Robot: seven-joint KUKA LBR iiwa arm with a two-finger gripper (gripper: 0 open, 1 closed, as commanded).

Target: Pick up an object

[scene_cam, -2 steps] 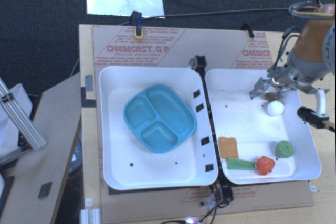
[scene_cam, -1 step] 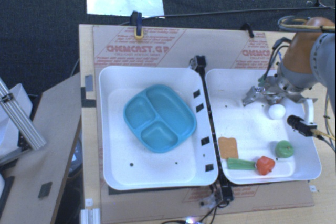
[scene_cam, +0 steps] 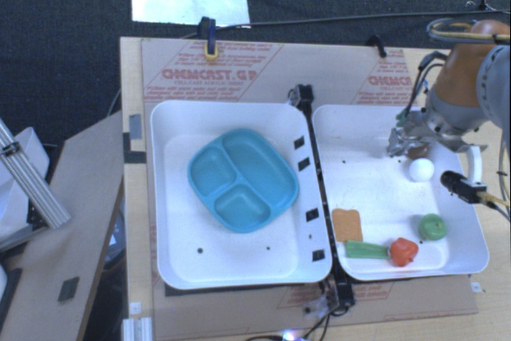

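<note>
Here the gripper is hanging over the right bin near its far right corner, and I cannot tell its state. A white ball is lying just beside it. Along the near edge are sitting a green ball, a red toy, a green stick and an orange block. A blue divided plate is lying mid left bin.

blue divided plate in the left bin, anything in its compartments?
Empty. The blue plate lies flat in the left bin, and all three compartments show bare blue. The food items sit in the right bin.
</note>
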